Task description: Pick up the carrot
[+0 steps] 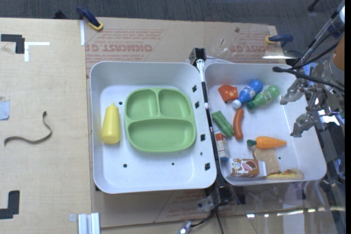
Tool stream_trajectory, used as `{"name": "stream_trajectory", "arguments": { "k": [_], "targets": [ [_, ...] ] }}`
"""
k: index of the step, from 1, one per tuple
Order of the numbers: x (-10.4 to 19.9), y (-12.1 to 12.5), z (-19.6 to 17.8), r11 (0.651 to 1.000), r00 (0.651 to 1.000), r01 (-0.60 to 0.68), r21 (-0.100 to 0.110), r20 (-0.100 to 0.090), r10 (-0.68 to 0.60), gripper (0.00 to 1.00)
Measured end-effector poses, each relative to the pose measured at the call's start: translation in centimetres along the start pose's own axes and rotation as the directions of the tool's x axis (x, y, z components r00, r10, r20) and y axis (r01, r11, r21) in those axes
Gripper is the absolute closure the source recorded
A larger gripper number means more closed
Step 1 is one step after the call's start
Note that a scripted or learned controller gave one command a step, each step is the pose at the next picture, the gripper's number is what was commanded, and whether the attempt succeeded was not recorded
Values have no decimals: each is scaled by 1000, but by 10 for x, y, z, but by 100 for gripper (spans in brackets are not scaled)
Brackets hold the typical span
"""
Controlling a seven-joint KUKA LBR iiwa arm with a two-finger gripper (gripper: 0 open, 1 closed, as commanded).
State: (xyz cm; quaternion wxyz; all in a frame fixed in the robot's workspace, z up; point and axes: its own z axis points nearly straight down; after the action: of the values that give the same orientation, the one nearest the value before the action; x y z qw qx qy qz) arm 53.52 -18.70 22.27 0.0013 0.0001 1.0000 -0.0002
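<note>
Two-finger metal gripper (296, 111) sits at right-centre of the frame, over the right rim of the right white bin (307, 164). Its two fingers (289, 94) are spread wide apart, one up-frame, one down-frame, tips pointing left into the bin. Nothing between them.

Orange carrot with green stub end (267, 142) lies on the bin floor, down and left of the lower finger, near but not touching. Long axis runs roughly horizontal in frame: green stub at the left end, orange tip pointing right toward the gripper side.

Just below the carrot: tan slice of toast (267, 159), small brown printed packet (244, 167) to its left, and a thin yellow-and-red item (285, 174) along the bin's bottom wall, too small to identify.

Left of the carrot: red sausage-shaped piece (238, 123), upright in frame, green pepper-like piece (222, 123) beside it, small bottle with red label (221, 146) against the left wall.

Upper part of the bin: orange-red wedge (227, 92), blue and white bowling-pin toy (249, 92), green plastic bottle (264, 98), clustered together.

Left white bin (153, 178), centre of frame: light green divided plate (160, 119), yellow squeeze bottle (111, 124) lying just left of it.

Far left on the bench: dark curved strip (30, 137).
</note>
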Motion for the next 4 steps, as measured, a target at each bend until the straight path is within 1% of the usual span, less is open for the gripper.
{"name": "stream_trajectory", "arguments": {
  "k": [1,2,3,4],
  "targets": [
    [32,6,98,999,999,48,-1,-2,-48,0],
    [48,28,125,981,981,194,8,20,-194,0],
    [-33,2,129,989,989,147,1,4,-147,0],
    [31,16,130,967,967,256,-1,0,-256,0]
  ]
}}
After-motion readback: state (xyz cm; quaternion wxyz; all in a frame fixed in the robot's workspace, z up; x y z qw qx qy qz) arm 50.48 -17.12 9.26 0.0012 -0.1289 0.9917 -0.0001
